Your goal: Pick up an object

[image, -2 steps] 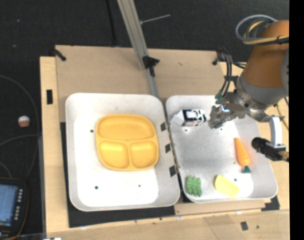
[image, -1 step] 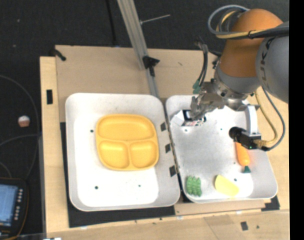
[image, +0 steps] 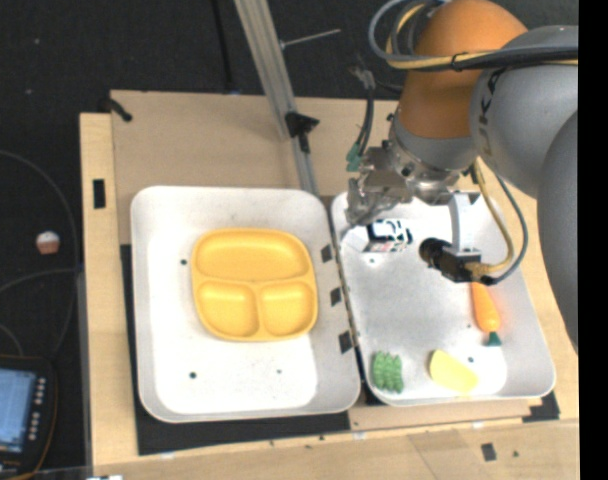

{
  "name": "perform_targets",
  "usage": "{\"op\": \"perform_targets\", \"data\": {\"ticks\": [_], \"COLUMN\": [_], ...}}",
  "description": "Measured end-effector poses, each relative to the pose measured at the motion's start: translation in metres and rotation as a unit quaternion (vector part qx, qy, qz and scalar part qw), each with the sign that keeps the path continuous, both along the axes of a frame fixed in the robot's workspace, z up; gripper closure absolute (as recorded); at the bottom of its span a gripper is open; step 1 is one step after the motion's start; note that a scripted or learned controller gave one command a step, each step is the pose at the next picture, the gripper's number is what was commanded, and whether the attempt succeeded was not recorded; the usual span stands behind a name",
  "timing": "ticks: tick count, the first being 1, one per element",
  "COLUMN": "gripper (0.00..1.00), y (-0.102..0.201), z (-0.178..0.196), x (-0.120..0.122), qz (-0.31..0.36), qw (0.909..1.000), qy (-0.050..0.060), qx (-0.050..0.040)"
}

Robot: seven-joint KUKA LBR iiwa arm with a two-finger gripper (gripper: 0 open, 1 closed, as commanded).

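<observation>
One carrot (image: 485, 308) lies lengthwise, green tip nearest; hand's (image: 376, 211) grip state unclear.

Yellow divided plate (image: 254, 296), white bins (image: 164, 368), orange carrot (image: 485, 308), green toy (image: 387, 370), yellow piece (image: 451, 371), orange-banded grey arm (image: 464, 58)

The yellow divided plate (image: 254, 283) looks like smooth, slightly glossy plastic, the two white bins (image: 164, 368) matt and speckled, the bench (image: 184, 138) bare pale wood.
</observation>
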State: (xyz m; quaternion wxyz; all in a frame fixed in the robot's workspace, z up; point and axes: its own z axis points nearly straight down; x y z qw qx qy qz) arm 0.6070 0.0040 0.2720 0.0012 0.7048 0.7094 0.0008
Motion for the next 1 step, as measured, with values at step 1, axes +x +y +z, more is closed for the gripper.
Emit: {"op": "perform_targets", "data": {"ticks": [1], "gripper": [1.00], "y": [0.0482], "z": [-0.0064], "x": [0.0278], "qz": [0.000], "qw": [1.0000], "qy": [0.000], "qx": [0.0002]}}
